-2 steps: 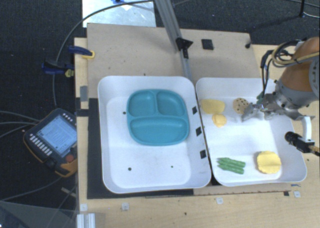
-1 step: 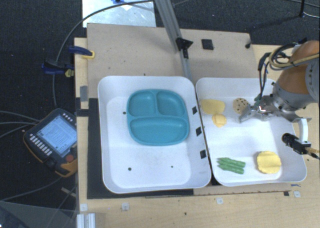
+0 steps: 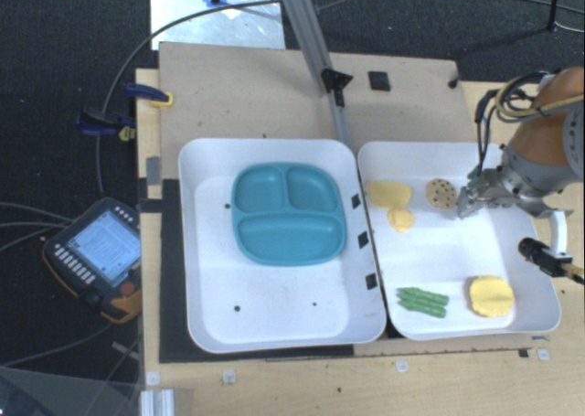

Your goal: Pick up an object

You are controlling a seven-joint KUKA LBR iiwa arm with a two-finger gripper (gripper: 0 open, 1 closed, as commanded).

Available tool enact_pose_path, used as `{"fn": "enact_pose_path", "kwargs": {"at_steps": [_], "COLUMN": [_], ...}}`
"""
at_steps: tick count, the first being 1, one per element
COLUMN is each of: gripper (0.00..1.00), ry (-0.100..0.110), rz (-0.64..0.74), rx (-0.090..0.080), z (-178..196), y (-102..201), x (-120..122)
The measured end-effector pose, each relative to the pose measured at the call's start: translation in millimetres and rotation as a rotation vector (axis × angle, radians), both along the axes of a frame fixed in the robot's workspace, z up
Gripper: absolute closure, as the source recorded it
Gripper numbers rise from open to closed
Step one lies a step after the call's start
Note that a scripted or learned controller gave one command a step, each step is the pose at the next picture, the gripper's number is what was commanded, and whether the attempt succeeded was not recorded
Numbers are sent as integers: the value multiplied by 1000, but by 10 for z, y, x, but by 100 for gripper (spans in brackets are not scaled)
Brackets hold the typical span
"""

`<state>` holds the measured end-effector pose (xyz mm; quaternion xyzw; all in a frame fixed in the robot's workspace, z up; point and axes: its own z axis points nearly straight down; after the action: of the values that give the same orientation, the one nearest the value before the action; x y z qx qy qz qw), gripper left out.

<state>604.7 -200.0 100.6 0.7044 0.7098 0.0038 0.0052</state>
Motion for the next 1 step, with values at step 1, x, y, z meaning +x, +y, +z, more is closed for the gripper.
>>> {"fn": "enact_pose_path", "kwargs": {"at_steps": [1], "gripper": [100], "ry": [4], "rz": [-2], "rx": [-1], "z": [575], "y": [-51], "x": [113]}}
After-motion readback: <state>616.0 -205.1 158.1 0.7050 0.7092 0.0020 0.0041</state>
